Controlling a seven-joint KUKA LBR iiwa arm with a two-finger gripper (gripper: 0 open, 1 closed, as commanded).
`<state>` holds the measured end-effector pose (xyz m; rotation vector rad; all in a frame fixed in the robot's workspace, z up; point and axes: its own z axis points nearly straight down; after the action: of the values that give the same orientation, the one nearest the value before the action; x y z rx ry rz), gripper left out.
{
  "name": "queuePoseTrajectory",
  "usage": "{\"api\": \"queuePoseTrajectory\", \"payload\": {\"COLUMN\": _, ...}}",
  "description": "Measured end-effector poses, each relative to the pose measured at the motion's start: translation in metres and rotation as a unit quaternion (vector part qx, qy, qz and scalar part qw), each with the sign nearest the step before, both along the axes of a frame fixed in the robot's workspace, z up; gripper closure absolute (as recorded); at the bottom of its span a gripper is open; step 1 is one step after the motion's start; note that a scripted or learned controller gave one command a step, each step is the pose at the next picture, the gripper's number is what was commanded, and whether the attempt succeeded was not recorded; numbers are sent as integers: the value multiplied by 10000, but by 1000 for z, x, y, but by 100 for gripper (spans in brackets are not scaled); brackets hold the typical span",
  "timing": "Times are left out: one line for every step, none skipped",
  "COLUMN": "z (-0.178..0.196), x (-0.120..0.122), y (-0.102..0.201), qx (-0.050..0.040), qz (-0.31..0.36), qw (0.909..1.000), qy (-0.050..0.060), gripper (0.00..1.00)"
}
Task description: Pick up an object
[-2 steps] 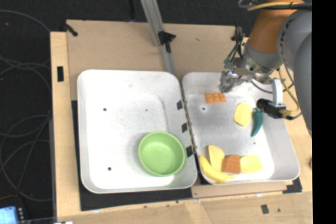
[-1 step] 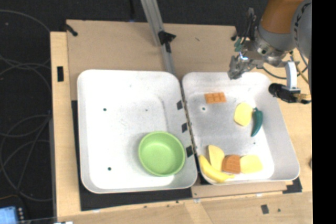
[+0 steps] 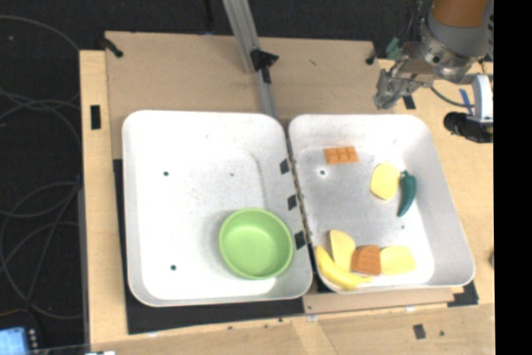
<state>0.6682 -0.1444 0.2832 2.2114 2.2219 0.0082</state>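
Note:
My gripper point(image 3: 392, 94) hangs above the bench just beyond the far edge of the right bin point(image 3: 432, 147), with nothing seen in it. In that bin lie an orange waffle-like block point(image 3: 340, 155), a pale yellow piece point(image 3: 383, 181), and a green pepper point(image 3: 406, 193) beside it. At the bin's near edge a banana point(image 3: 334, 271), a brown-orange block point(image 3: 366, 260) and another yellow piece point(image 3: 397, 260) are clustered together. A green bowl point(image 3: 255, 243) sits in the left bin point(image 3: 166, 145) near its front right corner.
A slanted metal pole point(image 3: 237, 8) rises behind the bins and ends near the divider between them. The tan bench point(image 3: 183, 71) surrounds both bins.

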Motion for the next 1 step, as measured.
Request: {"api": "queuePoseTrajectory", "payload": {"z": -3, "x": -15, "y": 44, "qx": 2, "qz": 0, "qw": 10000, "qy": 39, "gripper": 100}}
